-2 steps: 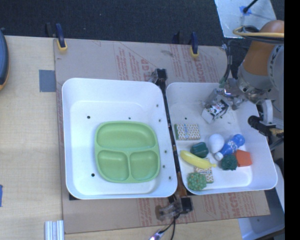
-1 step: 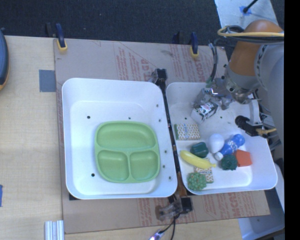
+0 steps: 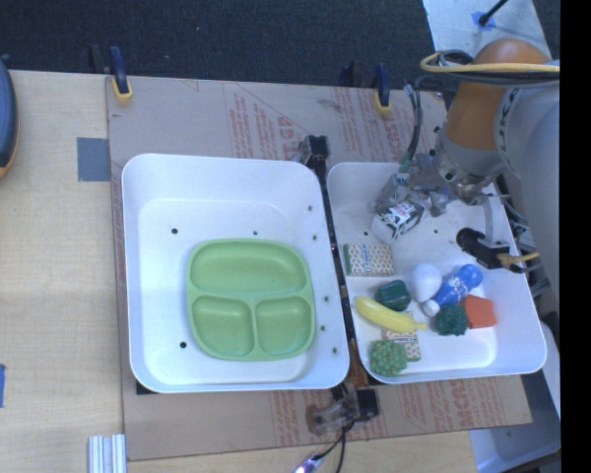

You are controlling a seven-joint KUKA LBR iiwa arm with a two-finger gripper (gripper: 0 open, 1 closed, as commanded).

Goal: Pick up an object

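A pale wooden bench point(image 3: 49, 294) carries a brown cardboard sheet point(image 3: 227, 116), on which two shallow white bins stand side by side, their rims touching.

Left bin point(image 3: 148, 195): holds one green three-compartment plate point(image 3: 249, 299), lying flat near the centre.

Right bin point(image 3: 517, 348): holds the objects available for picking, grouped in its near half.
- Yellow banana point(image 3: 384, 314), lying flat, just beside a dark green piece point(image 3: 393, 294).
- Patterned card point(image 3: 370, 258), next to the bin's left wall.
- White ball point(image 3: 426, 280), touching a blue bottle point(image 3: 457, 286).
- Orange block point(image 3: 481, 312), beside a dark green leafy piece point(image 3: 452, 320).
- Light green broccoli point(image 3: 387, 357), at the near rim.

Gripper point(image 3: 398, 215): positioned low over the far left part of the right bin, apart from the grouped objects. The view does not show whether it is open or closed, or whether it holds anything.
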